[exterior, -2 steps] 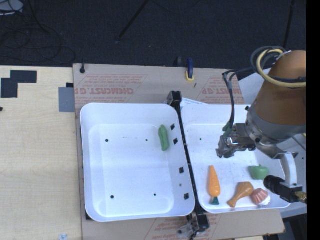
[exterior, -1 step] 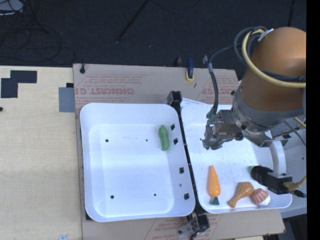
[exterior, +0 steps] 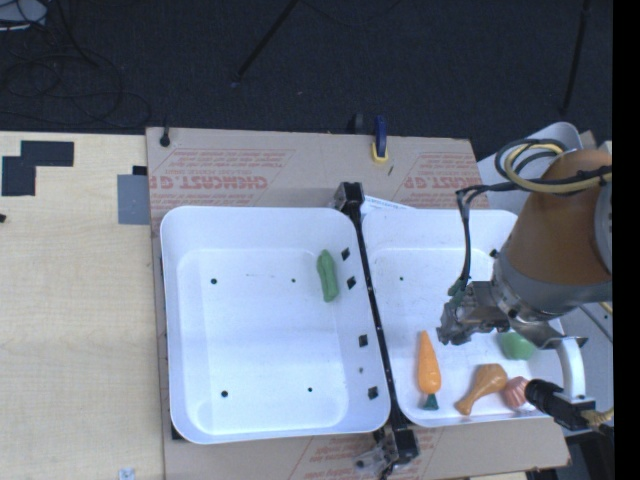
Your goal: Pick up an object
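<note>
Glossy tapered orange carrot (exterior: 428,365) lies beside dark metal claw (exterior: 458,326).

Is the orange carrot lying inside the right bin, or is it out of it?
Inside. The carrot lies flat on the floor of the right bin, near the divider, green end toward the front rim, apart from the gripper.

- The gripper (exterior: 462,324) hangs low over the right bin (exterior: 400,258).
- Just below it lies an orange carrot (exterior: 428,365); a drumstick (exterior: 482,386) lies lower right.
- A green pickle (exterior: 327,275) lies well left, in the left bin (exterior: 190,308).
</note>
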